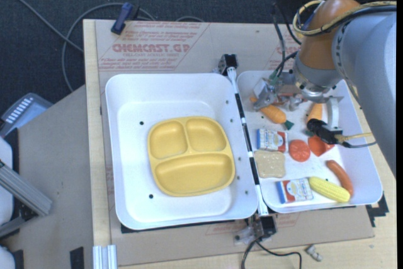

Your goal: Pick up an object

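Gripper (275, 99) low in right bin (368, 189), orange carrot (274, 114) lying just beneath its tips; finger spread cannot be told.

One fixed camera is looking down at a slant from above, taking in both white bins (119, 135) and the surrounding bench (157, 41).
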Available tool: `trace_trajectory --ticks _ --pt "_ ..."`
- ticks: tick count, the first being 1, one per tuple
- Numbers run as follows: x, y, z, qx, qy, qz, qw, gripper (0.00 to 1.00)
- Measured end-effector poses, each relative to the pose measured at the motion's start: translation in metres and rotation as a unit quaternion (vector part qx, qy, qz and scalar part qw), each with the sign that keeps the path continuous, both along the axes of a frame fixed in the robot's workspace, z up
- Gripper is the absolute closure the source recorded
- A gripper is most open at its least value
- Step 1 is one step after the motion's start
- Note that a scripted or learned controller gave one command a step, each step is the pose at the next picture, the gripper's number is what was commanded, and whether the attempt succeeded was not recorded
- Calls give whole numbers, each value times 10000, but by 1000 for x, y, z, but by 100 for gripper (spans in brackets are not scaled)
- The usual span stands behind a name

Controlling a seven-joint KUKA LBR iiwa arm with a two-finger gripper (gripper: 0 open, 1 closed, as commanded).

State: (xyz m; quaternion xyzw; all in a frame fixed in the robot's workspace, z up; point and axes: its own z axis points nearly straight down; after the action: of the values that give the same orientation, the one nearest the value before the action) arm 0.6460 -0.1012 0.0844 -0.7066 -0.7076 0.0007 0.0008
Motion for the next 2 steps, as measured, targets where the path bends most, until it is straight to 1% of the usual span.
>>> trace_trajectory --ticks 1,2 --pt "1 -6 -1 4 24 1 10000 0" --pt "2 7 -1 2 42 -2 10000 0"
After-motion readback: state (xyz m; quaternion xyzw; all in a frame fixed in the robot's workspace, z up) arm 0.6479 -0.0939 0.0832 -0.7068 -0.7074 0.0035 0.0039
